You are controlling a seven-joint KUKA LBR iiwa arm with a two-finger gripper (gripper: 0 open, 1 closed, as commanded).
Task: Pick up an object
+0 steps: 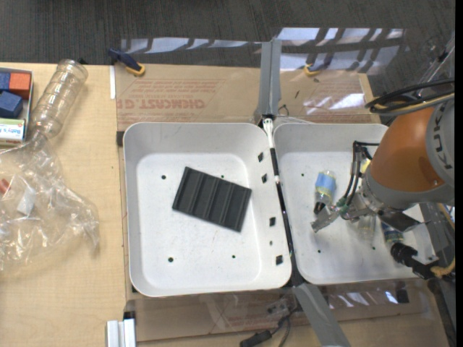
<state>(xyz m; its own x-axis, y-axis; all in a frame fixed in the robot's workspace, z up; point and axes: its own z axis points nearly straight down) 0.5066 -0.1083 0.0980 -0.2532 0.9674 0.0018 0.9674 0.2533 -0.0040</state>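
At the near edge, the desk (65, 280) shows pale wood on the left, where crumpled clear plastic wrap (40, 204) lies loose. Just beyond, the two shallow white bins sit side by side on a sheet of brown cardboard (195, 96) printed with red lettering.

The left bin (137, 266) holds a dark grey ribbed rectangular slab (212, 199), lying flat and turned at a slant, apart from every wall.

In the right bin (304, 259), the grey arm with its orange band (406, 154) reaches in from the right. The hand (324, 218) is low over the bin floor near the middle; its fingers are too small and cluttered by cables to tell how far apart they stand, or whether they have hold of anything. Just beyond the hand lies a small bottle-like object (325, 185), blue and pale with a yellowish end, resting on the bin floor.

Farther back on the left, a clear plastic bottle (56, 96) lies on its side beside a box of blue and orange blocks (14, 92). Past the cardboard, dark grey carpet (181, 9) covers the floor.
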